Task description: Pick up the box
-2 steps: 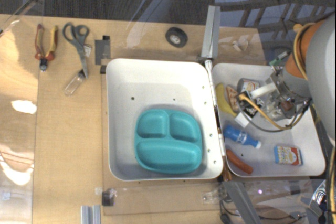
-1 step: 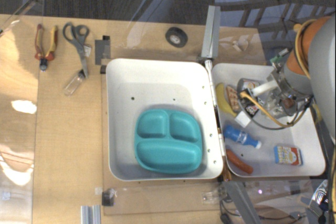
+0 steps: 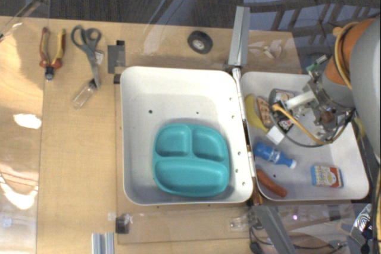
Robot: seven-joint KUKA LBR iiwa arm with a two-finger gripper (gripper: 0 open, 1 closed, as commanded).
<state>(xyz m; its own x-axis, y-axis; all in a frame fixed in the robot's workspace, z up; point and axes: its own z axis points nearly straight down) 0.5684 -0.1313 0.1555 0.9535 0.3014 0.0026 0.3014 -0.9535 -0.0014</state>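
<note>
The box (image 3: 326, 176) is small, with a red, yellow and blue print, and it lies flat near the front right corner of the right bin (image 3: 351, 190). My gripper (image 3: 322, 117) hangs over the back half of that bin, well behind the box and apart from it. Nothing shows between the gripper and the box.
In the right bin a banana (image 3: 255, 115) lies by the left wall, with a blue bottle (image 3: 274, 156) and a sausage (image 3: 271, 183) in front of it. A teal divided plate (image 3: 191, 159) sits in the left bin (image 3: 178, 86). Pliers, scissors and a tape roll lie on the bench behind.
</note>
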